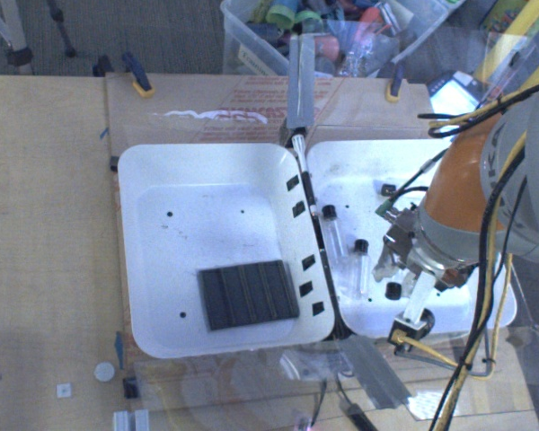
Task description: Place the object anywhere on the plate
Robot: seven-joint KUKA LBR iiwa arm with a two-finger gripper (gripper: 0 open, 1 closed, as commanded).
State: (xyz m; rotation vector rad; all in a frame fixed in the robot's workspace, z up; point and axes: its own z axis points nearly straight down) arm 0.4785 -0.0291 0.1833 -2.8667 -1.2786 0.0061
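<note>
A dark ridged plate [248, 294] lies in the left bin [144, 173]; the arm [463, 196] hangs over the right bin [359, 155].

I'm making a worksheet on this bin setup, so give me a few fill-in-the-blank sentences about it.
1. The dark ribbed plate lies in the ____ bin.
2. The arm's band above the wrist is ____.
3. The gripper hangs over the ____ bin.
4. Both bins are ____ in colour.

Missing words: left; orange; right; white

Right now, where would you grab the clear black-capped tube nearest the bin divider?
Take the clear tube mid-body, straight down from above, closing across its narrow width: it seems to lie flat in the right bin, long axis roughly along the divider.
</note>
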